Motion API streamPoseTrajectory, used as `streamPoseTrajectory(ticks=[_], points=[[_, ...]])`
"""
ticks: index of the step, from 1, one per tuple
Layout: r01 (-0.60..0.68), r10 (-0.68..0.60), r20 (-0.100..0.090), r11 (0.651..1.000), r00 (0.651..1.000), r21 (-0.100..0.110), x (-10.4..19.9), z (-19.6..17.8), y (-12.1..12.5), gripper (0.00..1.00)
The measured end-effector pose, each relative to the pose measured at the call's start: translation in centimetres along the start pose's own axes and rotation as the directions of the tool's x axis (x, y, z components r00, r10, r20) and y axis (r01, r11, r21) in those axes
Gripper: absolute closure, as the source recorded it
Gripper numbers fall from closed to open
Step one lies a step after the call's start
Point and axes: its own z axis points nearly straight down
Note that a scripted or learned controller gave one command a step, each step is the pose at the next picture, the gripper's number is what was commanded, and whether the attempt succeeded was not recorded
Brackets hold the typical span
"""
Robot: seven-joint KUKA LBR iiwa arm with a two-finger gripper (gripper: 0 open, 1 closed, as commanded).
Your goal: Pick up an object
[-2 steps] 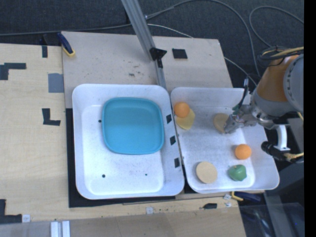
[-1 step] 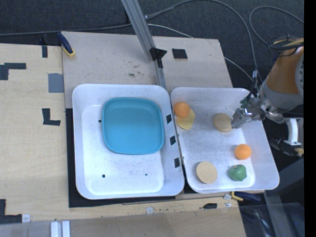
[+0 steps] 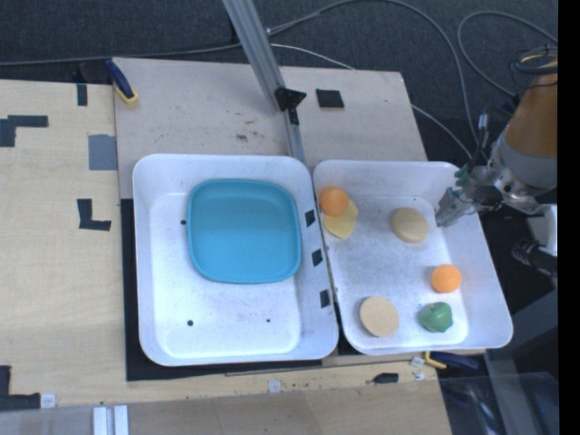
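Pale wooden bench [image 3: 54, 243] under everything, dark tape patches [image 3: 101, 150] scattered far across from the gripper [image 3: 450, 208]. Carrying two white bins side by side: right bin [image 3: 399, 172] directly below the gripper, left bin [image 3: 163, 333] beyond it. Yellow-and-blue clamp [image 3: 122, 82] lying at the far back corner.

Grey arm [image 3: 526, 166] with an orange band [image 3: 535, 116], silvery wrist block, dark grey fingers [image 3: 450, 208]
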Motion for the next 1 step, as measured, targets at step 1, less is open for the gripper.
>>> streamPoseTrajectory(ticks=[1], points=[[0.0,0.0,0.0,1.0,1.0,0.0,-0.33,-4.26,-0.05,1.0]])
